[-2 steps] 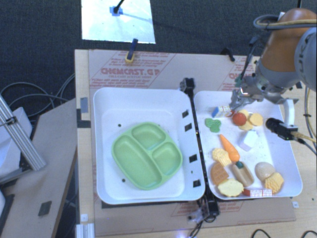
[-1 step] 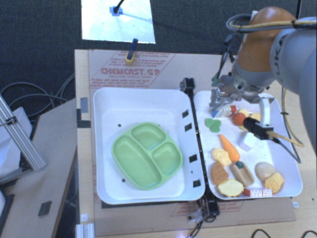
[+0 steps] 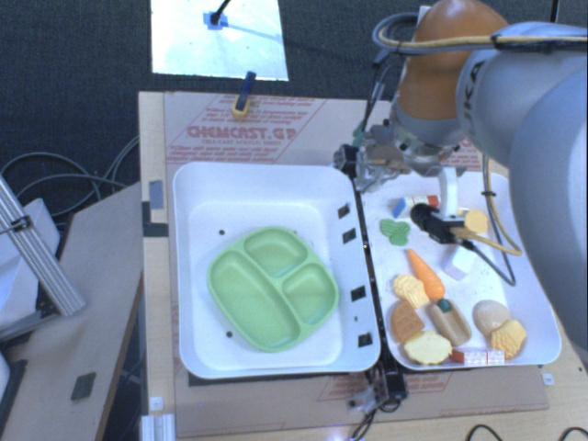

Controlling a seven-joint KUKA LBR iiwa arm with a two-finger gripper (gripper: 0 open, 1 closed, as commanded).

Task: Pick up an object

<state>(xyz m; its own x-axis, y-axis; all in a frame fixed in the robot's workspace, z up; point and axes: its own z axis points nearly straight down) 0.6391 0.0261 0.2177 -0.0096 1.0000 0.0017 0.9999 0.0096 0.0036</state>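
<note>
The gripper [image 3: 370, 165] is hanging over the far left corner of the right bin [image 3: 473, 288], close to the edge where the two bins meet. Whether it is wide or narrow cannot be told from this angle, and nothing is showing in its grasp.

The things to pick are all lying in that right bin. Nearest the gripper, a small blue piece [image 3: 399, 208] is sitting just beyond a green leafy piece [image 3: 397, 232], and a little red-and-white piece [image 3: 424, 200] is lying just beside the blue one. Farther toward the near edge, an orange carrot [image 3: 425, 274] is lying at a slant. A white block [image 3: 457, 263] is resting to its right, and a yellow piece [image 3: 476, 221] is sitting beyond that block.

Below the carrot, a yellow ridged piece [image 3: 411, 290], a brown slice [image 3: 405, 320], a hot dog [image 3: 446, 318] and a pale yellow wedge [image 3: 427, 347] are crowding together. A beige egg [image 3: 491, 316] and a yellow crinkled piece [image 3: 508, 338] are lying near the right corner.

In the left bin [image 3: 248, 200], well apart from the gripper, a green divided plate [image 3: 272, 288] is lying flat.
</note>
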